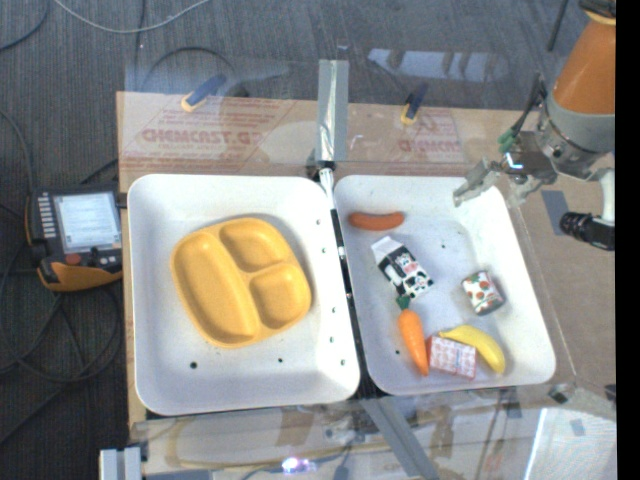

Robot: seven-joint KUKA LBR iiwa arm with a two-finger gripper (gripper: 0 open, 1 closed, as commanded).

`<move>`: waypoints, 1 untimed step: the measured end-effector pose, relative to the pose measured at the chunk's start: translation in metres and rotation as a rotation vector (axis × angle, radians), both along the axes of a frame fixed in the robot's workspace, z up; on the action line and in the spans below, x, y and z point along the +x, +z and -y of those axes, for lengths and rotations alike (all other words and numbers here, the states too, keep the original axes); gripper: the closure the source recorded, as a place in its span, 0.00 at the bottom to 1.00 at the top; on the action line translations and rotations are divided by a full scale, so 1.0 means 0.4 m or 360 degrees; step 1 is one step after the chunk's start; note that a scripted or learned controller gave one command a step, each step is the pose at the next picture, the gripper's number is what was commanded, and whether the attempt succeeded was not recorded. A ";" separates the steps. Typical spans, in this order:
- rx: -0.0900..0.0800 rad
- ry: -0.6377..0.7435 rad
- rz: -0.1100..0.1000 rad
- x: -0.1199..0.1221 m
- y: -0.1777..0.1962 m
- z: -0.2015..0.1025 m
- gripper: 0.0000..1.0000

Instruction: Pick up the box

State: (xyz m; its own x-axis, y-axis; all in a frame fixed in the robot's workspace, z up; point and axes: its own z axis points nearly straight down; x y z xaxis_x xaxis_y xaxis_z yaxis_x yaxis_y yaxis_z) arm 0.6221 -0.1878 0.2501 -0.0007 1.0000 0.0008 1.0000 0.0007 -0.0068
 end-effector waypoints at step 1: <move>0.0002 0.0227 0.0003 -0.085 -0.377 -0.050 0.00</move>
